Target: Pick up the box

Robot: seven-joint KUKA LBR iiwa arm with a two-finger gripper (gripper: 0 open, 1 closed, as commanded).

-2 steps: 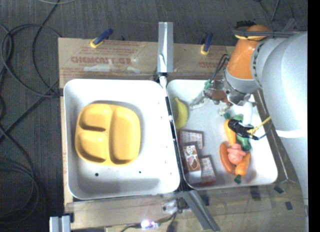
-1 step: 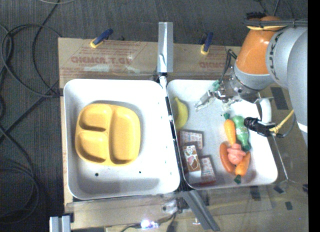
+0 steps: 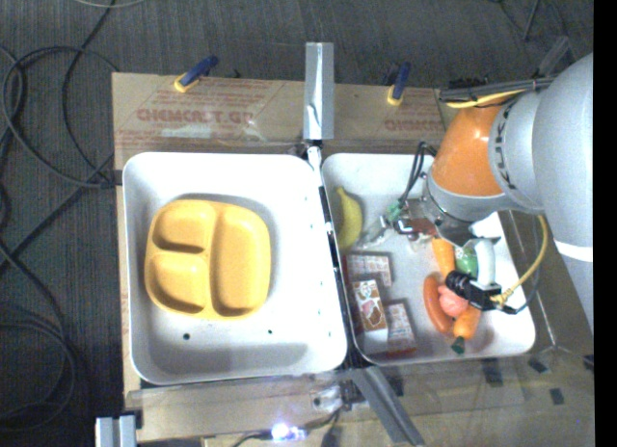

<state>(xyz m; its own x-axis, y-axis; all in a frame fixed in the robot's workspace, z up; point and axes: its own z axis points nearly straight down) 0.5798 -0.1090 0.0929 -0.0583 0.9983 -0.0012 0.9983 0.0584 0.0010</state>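
Gripper (image 3: 416,223) finger state can't tell, wrist hides it. Box (image 3: 378,303) lies flat, below-left of the fingers in right bin (image 3: 521,344), near banana (image 3: 348,216). Looks light, stiff cardboard; pinch across the narrow sides

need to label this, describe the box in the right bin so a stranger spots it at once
Look in the right white bin, along its left wall. Just below the yellow banana lies the box, flat and rectangular, with brown-and-white printed panels. It is the only flat, printed thing there; its neighbours are rounded toy foods.
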